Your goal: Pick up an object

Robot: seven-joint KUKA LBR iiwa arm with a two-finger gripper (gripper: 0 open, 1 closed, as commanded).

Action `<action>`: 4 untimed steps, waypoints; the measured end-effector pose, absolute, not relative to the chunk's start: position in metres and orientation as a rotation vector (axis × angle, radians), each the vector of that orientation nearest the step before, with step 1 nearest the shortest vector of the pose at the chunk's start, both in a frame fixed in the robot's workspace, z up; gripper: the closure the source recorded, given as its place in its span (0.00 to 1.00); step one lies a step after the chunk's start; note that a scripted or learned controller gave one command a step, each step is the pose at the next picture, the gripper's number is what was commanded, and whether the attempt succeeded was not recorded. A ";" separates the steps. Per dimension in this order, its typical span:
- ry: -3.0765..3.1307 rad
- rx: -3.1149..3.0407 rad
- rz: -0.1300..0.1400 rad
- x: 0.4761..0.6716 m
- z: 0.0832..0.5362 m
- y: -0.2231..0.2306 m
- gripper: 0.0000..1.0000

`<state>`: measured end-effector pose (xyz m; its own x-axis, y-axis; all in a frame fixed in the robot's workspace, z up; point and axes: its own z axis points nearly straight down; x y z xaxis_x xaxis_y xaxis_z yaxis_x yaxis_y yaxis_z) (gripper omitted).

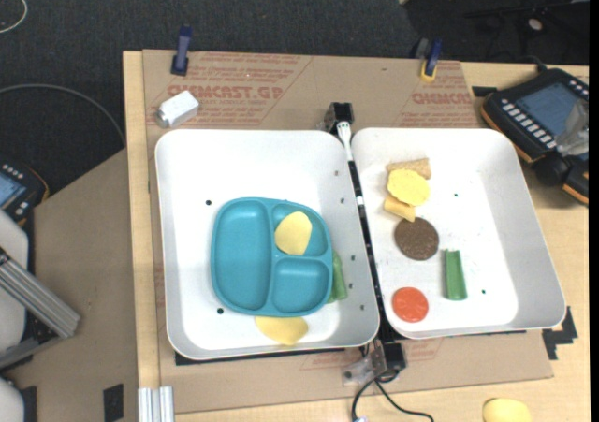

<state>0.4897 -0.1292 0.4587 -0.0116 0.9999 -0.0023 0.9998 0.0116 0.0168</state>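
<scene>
The left bin [178, 224] holds a blue divided plate [257, 256] with a yellow piece [294, 233] in its upper right compartment; another yellow piece [282, 327] lies just below the plate. The right bin [524, 224] holds a yellow chip [409, 188], brown disc [416, 239], green stick [454, 274] and orange disc [410, 304] — whether the arm's hand is released or clenched cannot be told.

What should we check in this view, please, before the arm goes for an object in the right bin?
1. Targets in right bin: ok; brown disc, green stick, orange disc.
2. Brown disc apart from green stick: ok.
3. Yellow pieces separable: not ok; they overlap.
4. Orange disc away from bin wall: not ok; it lies near the front rim.
5. Blue tray stays in left bin: ok.
6. End effector state: cannot tell.
</scene>
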 end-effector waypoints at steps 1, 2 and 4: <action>2.227 2.229 -0.009 0.478 0.348 -0.125 1.00; 2.230 2.198 0.022 0.497 0.477 -0.011 1.00; 2.222 2.230 -0.010 0.478 0.279 -0.027 1.00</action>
